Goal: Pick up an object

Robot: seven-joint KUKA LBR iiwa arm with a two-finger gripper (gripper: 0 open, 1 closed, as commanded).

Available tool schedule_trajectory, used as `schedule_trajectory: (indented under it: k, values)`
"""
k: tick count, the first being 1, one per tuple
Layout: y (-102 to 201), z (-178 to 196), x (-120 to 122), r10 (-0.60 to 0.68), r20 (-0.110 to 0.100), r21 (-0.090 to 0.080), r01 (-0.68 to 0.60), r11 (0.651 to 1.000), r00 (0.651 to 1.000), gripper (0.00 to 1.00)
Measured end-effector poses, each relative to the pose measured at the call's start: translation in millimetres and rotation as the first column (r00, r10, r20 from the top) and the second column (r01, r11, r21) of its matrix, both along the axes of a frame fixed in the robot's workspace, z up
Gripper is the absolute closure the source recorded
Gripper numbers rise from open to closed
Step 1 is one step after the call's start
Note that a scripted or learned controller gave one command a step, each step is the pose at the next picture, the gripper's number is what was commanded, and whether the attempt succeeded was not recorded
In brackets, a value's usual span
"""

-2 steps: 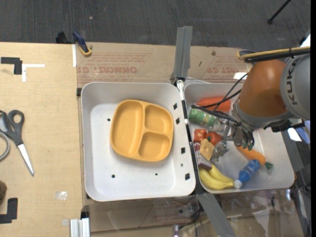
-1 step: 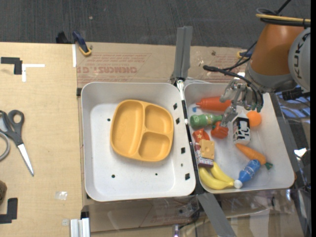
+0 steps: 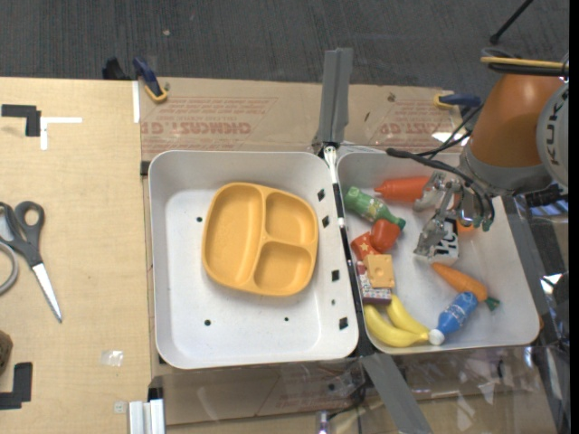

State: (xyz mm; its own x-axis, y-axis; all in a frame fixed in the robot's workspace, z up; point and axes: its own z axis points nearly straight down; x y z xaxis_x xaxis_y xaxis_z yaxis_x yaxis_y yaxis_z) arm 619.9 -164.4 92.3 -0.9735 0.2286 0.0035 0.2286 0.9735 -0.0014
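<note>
Scissors point(image 3: 34, 256): grey-handled, lying on the wooden bench at the far left, well apart from both bins.

Left bin point(image 3: 172, 333): shallow, white. Holds one yellow divided plate point(image 3: 260, 239), three compartments, lying flat near the middle.

Right bin point(image 3: 516, 319): shallow, white, crowded with toy food. Along its left wall, top to bottom: green bottle point(image 3: 369, 204) lying on its side; red pepper point(image 3: 382, 234) just below it; cheese block point(image 3: 379, 270); two bananas point(image 3: 394, 324) side by side at the front corner. Near the back wall, an orange carrot point(image 3: 404, 187). Toward the front right, a second carrot point(image 3: 461, 279) lying at a slant, and a blue bottle point(image 3: 454, 316) just below it, cap toward the bananas.

Gripper point(image 3: 438, 239): low over the middle of the right bin, between the red pepper and the second carrot. Whether its fingers are spread or pressed together cannot be told; nothing is visibly held.

Handling note, as a judgement: the second carrot lies nearest with free space around it. Likely light, hard, smooth plastic, somewhat slippery, not fragile. Best taken across its thick middle, not the tapered tip.
</note>
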Motion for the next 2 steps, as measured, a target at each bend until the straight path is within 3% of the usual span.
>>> schedule_trajectory:
  k: [1, 2]
  values:
    - [1.8, 0.1, -59.8, -0.038, 0.006, 0.000, 0.038, 0.999, 0.999, 0.00]
    - [-20.3, 0.8, -114.1, -0.036, 0.007, 0.000, 0.036, 0.999, 0.999, 0.00]
